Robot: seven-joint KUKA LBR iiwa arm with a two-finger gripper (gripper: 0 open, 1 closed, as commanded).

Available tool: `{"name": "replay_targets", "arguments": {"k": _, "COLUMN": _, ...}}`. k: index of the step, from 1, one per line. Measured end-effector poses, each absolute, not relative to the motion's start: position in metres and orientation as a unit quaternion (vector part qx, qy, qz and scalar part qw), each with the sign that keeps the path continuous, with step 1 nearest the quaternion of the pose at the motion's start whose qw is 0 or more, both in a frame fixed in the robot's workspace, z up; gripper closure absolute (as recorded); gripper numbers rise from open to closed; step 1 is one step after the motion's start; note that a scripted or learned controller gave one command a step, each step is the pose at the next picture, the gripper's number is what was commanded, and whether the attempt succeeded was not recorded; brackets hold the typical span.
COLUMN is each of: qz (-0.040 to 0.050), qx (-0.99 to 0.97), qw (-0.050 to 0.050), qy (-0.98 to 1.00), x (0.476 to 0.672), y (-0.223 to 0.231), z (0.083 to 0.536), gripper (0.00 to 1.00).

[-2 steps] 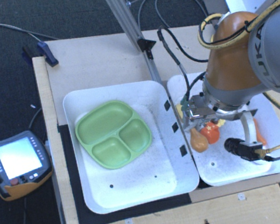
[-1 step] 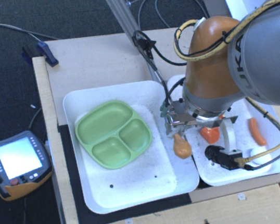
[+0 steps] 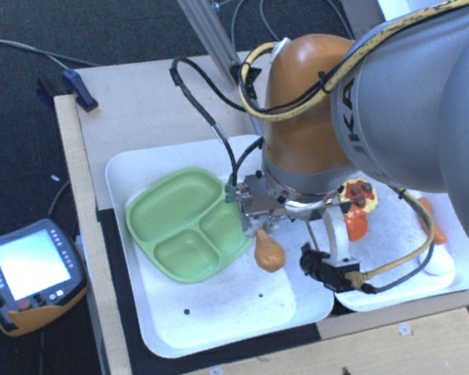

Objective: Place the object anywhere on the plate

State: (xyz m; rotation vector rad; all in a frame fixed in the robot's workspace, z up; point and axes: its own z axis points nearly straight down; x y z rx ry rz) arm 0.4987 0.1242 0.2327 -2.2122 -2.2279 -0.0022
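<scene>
Camera view, from above the bench: 1 tan, pear-shaped object [image 3: 269, 252], smooth and rounded, lies on the floor of the left bin [image 3: 166, 343], just beside the lower right corner of 1 green plate [image 3: 189, 225], a glossy plastic tray with 3 compartments. Directly above the object hangs the gripper [image 3: 262, 222]; whether it is parted or closed cannot be told. The grey arm [image 3: 415, 100], with its orange band [image 3: 302, 83], reaches in from the right over 2 shallow white bins. Small red and orange items [image 3: 357, 207] sit in the right bin [image 3: 410, 291].
</scene>
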Motion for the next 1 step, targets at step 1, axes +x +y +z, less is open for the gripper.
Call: {"name": "replay_targets", "arguments": {"k": 1, "qz": 0.0000, "qx": -0.707, "qw": 0.000, "qy": -0.707, "x": 0.4990, "y": 0.1205, "z": 0.2331, "gripper": 0.00}}
